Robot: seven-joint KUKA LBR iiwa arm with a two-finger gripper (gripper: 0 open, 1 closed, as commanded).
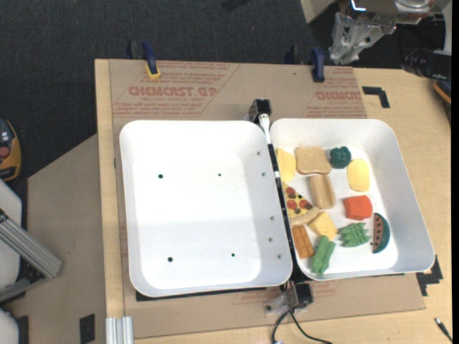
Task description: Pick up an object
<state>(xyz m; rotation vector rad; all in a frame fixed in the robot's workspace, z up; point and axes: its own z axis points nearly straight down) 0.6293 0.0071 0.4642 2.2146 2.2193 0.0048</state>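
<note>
The right bin [401, 192] holds several toy foods: a toast slice [312, 160], a dark green lump [340, 155], a yellow lemon [358, 175], a tan bread roll [322, 190], a pizza slice [297, 202], a red block [358, 207], a watermelon slice [379, 233], an orange piece [303, 241] and a green pod [323, 254]. My gripper [346, 49] hangs high at the top right, beyond the far rim of the right bin and well apart from every toy. Its fingers look open with nothing between them.
The left bin [197, 206] sits beside the right one on a cardboard sheet [179, 88]. Two blue clamps [150, 59] [318, 64] hold the sheet's far edge. A cable runs out at the front between the bins [290, 303].
</note>
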